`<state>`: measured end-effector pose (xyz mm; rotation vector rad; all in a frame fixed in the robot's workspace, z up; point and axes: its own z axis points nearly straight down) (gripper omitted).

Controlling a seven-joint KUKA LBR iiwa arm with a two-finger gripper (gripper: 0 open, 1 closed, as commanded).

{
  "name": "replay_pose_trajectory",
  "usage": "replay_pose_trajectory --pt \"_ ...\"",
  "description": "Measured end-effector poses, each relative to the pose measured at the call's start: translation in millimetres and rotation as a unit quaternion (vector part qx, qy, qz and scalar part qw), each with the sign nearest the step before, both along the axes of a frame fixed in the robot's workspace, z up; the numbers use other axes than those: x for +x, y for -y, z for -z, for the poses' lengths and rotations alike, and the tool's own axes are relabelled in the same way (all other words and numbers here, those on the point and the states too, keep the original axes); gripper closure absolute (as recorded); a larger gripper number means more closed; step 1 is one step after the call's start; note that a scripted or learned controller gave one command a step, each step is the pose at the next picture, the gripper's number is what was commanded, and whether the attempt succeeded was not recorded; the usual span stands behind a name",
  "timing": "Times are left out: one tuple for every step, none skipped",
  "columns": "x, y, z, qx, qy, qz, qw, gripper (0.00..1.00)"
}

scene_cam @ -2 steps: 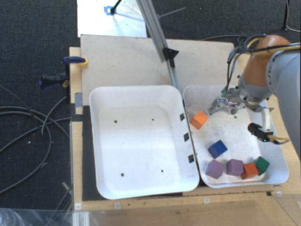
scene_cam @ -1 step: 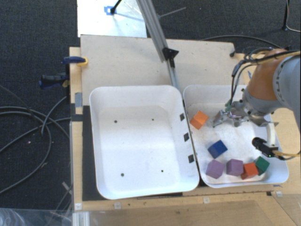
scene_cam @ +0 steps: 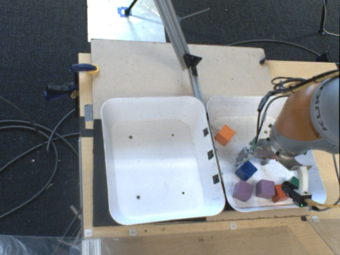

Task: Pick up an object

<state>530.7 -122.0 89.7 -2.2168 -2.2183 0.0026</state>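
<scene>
The tabletop [scene_cam: 175,68] is a pale board with wood showing along its right and lower edges, set on dark carpet. Two shallow white bins sit on it side by side. The left bin [scene_cam: 114,142] is the larger in view, with a few small dark dots on its floor. The right bin [scene_cam: 223,108] touches it along a shared edge marked by small black clips.

The grey arm [scene_cam: 324,110] reaches in from the right over the right bin, its orange band [scene_cam: 295,116] just above the wrist, with black cables looping over it. The gripper [scene_cam: 248,154] points down and to the left, low inside the right bin, just above the blue cube [scene_cam: 246,170]. Its metal tips sit close to the cube's upper edge, but whether the fingers are open or closed cannot be told, and nothing is plainly seen between them.

A slanted grey metal pole [scene_cam: 172,25] crosses the tabletop from the top toward the bins' shared edge.

An orange cube [scene_cam: 224,135] lies near the right bin's left wall, apart from the rest. Two purple cubes [scene_cam: 243,190] [scene_cam: 265,188] rest near the front wall, below the blue cube. A small red-orange block [scene_cam: 278,194] lies just beside the right purple cube, with a green piece [scene_cam: 294,183] near it.
</scene>
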Motion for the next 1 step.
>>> replay_pose_trajectory --pt "-20.8 -13.3 -0.2 -0.0006 0.002 0.0 1.0 0.0"
